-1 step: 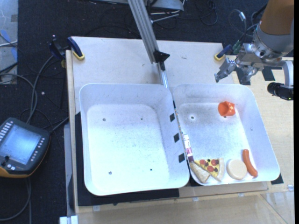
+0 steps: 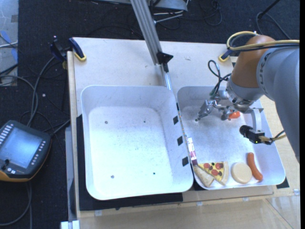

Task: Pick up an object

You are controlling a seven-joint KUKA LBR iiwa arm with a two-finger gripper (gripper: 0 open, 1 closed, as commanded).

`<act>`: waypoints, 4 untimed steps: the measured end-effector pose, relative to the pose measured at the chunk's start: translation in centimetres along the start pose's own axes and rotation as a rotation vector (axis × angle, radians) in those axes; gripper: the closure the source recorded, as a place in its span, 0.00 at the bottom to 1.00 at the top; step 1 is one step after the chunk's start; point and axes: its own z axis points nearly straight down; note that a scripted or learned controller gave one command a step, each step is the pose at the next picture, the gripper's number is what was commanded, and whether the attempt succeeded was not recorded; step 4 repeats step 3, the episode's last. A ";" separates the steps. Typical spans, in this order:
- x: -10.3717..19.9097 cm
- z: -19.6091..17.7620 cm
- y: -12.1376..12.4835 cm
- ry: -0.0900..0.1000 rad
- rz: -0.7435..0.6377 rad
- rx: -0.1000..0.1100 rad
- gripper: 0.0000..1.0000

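My gripper (image 2: 210, 116) hangs over the far half of the right bin (image 2: 209, 137), open, with bare bin floor showing between its fingers. A small red-orange object (image 2: 233, 114) lies just right of the right finger, partly hidden under the wrist. Along the bin's near edge lie a pizza slice (image 2: 216, 168), a pale bread wedge (image 2: 204, 176), a round cream bun (image 2: 241, 173) and an orange sausage (image 2: 254, 166), all well apart from the gripper.
The left bin (image 2: 90, 128) sits beside the right one, with a raised divider wall (image 2: 181, 128) between them. A slanted metal pole (image 2: 147, 27) rises behind the bins. A black cable plug (image 2: 251, 134) hangs off the arm over the right bin.
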 end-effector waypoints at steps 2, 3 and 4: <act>3.9 -0.5 -3.3 0.000 -0.002 -0.007 1.00; 13.7 -10.9 -6.1 0.001 -0.009 -0.017 1.00; 13.7 -10.9 -6.1 0.001 -0.009 -0.017 1.00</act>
